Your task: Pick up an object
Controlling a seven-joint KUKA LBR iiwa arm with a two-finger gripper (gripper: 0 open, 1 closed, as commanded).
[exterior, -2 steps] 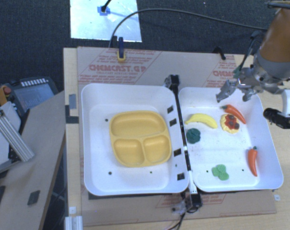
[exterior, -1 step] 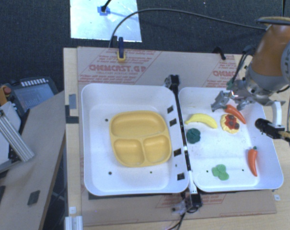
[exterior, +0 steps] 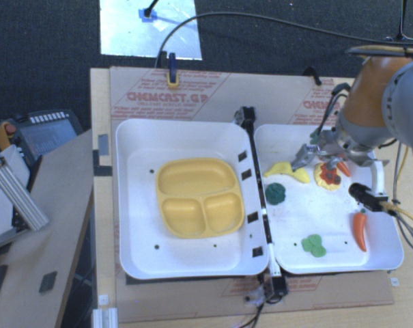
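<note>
Hovering over far part of right bin (exterior: 390, 251): gripper (exterior: 317, 157), finger state unclear. Banana (exterior: 288, 171) just left of it, touching or nearly; yellow-red toy (exterior: 327, 177) just beneath. Dark green piece (exterior: 275, 193) nearer; carrot (exterior: 359, 230) right; yellow tray (exterior: 196, 197) in left bin (exterior: 134, 203).

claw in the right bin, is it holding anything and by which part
Cannot be told. The claw hangs low over the right bin beside the yellow banana, but the view shows nothing clearly between its tips.
</note>
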